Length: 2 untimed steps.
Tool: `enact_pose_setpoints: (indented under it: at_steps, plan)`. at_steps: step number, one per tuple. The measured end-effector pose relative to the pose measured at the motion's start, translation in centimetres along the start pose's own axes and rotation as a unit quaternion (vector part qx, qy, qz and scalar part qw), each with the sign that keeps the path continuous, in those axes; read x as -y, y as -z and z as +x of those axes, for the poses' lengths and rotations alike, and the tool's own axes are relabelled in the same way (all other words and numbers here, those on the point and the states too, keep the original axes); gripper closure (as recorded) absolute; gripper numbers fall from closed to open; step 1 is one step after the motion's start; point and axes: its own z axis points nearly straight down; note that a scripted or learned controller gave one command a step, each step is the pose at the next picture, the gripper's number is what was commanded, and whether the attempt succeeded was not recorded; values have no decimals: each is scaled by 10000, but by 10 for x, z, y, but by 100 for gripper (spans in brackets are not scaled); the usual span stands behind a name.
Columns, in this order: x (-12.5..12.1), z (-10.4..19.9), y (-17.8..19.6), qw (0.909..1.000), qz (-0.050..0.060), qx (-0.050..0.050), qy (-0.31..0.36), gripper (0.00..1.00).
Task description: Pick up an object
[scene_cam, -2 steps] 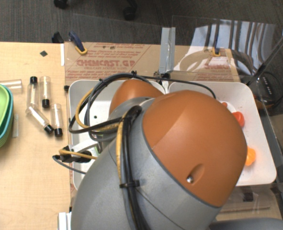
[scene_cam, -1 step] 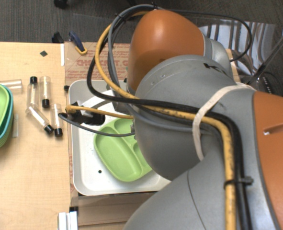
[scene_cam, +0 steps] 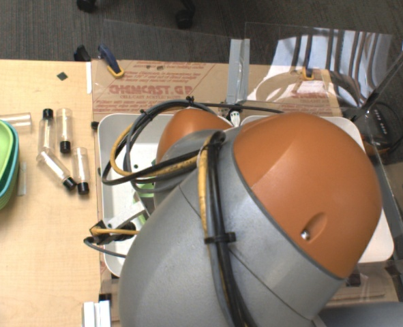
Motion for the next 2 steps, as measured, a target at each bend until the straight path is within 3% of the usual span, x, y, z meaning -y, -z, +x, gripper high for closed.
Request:
enact_pose_setpoints:
  at_steps: [1, 2]
  plan:
    - [-12, 28, 142, 9960, -7, -29, -896, 100]
    - [-5, 13, 325, 9999, -11, -32, 135, 100]
